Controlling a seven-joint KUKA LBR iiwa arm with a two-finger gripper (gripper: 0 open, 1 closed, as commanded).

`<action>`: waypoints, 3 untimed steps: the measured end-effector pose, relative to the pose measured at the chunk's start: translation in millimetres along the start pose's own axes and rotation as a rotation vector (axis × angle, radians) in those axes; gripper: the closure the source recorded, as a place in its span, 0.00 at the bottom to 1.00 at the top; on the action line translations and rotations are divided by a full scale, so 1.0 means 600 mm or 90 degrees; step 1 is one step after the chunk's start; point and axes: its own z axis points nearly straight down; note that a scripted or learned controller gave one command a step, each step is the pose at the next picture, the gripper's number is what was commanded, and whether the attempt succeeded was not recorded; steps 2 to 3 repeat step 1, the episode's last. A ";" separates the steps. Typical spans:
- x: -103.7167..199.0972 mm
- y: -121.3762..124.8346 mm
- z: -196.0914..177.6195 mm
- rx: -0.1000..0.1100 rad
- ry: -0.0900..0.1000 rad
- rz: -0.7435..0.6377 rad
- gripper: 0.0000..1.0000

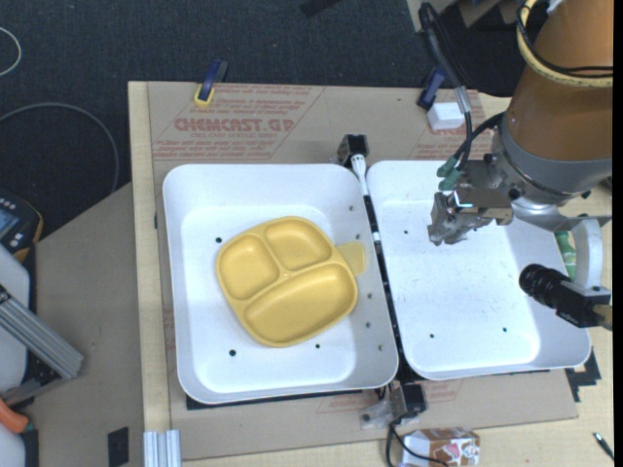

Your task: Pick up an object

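The gripper [450, 224] hung over the right bin [467, 329], its jaws' state unclear to me, while the yellow divided plate [285, 280] lay well to its left, in the left bin [195, 261].

Yellow divided plate [286, 280], two white bins [195, 358] speckled with small black dots, brown cardboard bench sheet [243, 115] printed with red lettering, grey arm [555, 163] with orange band, dull metal-grey gripper [450, 230], dark floor [97, 27]

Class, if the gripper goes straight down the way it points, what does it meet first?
Probably the bare floor of the right bin: the gripper hangs over it, well apart from the yellow tray in the left bin. Depth is unclear.
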 end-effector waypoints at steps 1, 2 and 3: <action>0.115 0.001 -0.068 -0.008 0.000 0.000 1.00; 0.115 0.001 -0.068 -0.008 0.000 0.000 1.00; 0.115 0.001 -0.068 -0.008 0.000 0.000 1.00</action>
